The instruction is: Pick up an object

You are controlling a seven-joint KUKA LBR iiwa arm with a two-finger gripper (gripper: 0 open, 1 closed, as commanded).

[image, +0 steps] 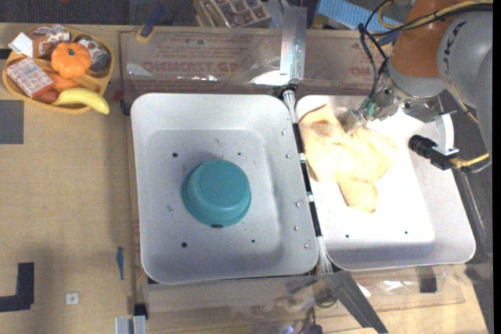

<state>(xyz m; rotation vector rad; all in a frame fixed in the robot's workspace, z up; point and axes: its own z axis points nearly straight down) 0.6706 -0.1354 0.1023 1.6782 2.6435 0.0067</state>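
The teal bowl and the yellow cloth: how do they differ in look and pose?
The bowl is round, rigid and lies upside down in the left bin; the cloth is pale, crumpled and spread flat in the right bin. The gripper is at the cloth, far from the bowl.

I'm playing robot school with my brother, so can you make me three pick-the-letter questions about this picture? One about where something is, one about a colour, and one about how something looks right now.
1. Where is the bowl?
A. In the left bin
B. In the right bin
C. On the bench beside the bins

2. What colour is the bowl?
A. Red
B. Teal
C. Black

3. How does the yellow cloth lie?
A. Folded in a neat square
B. Rolled into a tube
C. Crumpled and spread out

Answers:
1. A, the bowl sits in the middle of the left bin.
2. B, it is blue-green all over.
3. C, the cloth lies wrinkled and loose in the right bin, under the gripper.
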